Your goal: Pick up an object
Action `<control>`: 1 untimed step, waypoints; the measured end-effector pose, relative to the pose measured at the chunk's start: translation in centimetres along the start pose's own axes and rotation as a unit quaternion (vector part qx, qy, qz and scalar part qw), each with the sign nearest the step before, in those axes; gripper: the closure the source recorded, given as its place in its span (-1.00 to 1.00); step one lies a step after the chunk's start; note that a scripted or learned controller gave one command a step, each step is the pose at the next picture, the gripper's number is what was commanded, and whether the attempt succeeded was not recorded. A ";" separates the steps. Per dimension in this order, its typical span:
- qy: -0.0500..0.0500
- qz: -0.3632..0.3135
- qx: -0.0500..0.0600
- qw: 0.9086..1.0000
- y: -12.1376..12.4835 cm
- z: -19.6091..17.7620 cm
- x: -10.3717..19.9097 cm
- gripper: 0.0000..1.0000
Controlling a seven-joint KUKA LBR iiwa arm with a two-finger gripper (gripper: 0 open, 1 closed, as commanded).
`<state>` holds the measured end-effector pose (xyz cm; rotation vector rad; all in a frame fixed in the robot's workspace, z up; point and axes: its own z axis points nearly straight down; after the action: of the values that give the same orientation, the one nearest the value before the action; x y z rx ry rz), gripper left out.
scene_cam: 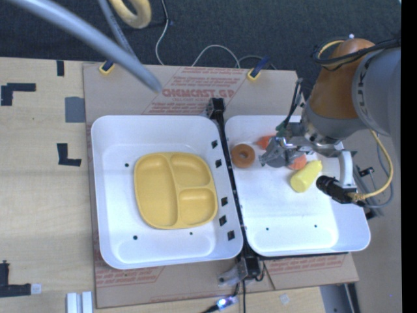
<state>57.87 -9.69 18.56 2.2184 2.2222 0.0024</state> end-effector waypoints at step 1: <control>0.000 0.000 -0.001 1.000 0.1 -5.3 0.0 1.00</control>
<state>57.98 -9.67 23.87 2.2170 2.2206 0.0040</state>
